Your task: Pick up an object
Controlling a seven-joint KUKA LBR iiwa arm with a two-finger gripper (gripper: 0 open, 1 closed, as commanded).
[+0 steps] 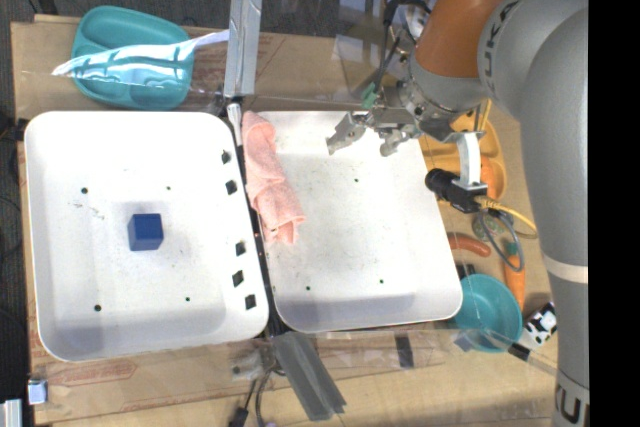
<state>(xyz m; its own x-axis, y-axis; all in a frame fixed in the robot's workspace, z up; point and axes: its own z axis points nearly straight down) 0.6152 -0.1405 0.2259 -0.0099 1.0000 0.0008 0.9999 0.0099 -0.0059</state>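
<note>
Two bins sit side by side on the bench. In the left bin a cube lies near the middle, a little toward the left edge. In the right bin a cloth lies along the left edge, running from the far left corner toward the middle. The gripper hangs over the right bin's far edge, right of the cloth and apart from it. A scoop lies on the bench behind the left bin's far edge. A bowl sits by the right bin's near right corner
</note>
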